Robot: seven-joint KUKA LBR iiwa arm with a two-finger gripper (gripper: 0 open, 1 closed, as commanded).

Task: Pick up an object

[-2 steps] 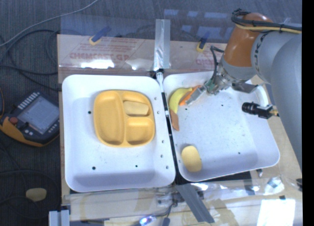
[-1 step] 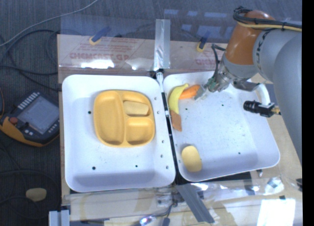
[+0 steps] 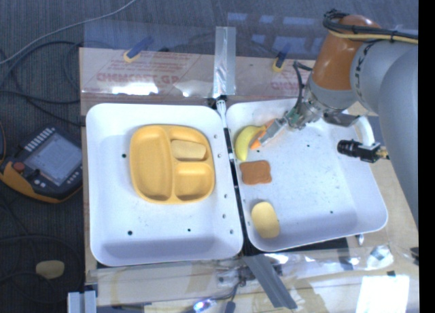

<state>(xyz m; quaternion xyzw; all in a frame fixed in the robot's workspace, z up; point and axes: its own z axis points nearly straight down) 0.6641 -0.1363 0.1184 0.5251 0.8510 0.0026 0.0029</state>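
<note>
The gripper (image 3: 262, 136) is reaching low into the right white bin (image 3: 353, 199), its orange-tipped fingers touching the round yellow-green fruit (image 3: 243, 143) against the far-left wall, likely lining up a grasp; finger spread cannot be told.

Bulky grey arm (image 3: 397, 94), orange wrist band (image 3: 338, 57), black cable on top.

Smooth white plastic bins (image 3: 163, 247) hold a glossy yellow plastic tray (image 3: 151, 169) over matt brown cardboard (image 3: 115, 74).
</note>
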